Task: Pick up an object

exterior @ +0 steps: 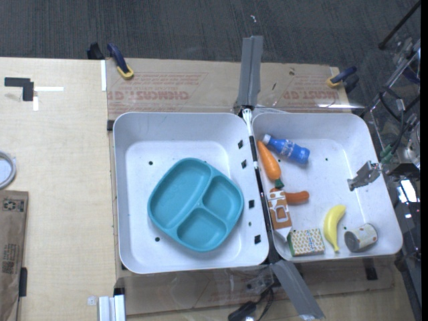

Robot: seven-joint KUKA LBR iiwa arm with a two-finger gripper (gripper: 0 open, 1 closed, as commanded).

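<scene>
The right bin [361,129] holds several objects. A blue bottle [287,148] lies near its back left, with an orange carrot [269,162] beside it. A small sausage [295,196] and an orange carton [279,209] lie at the left wall. A yellow banana [332,225], a green box [307,242] and a grey tin [362,237] sit along the front. My gripper [363,175] hangs at the bin's right side, above bare floor, apart from every object, and nothing shows in it.
The left bin [127,179] holds a blue divided plate [195,204]. A grey divider bar [250,72] runs between the bins at the back. Clamps [120,62] hold brown cardboard behind the bins. Dark cables and arm hardware [401,146] crowd the right edge.
</scene>
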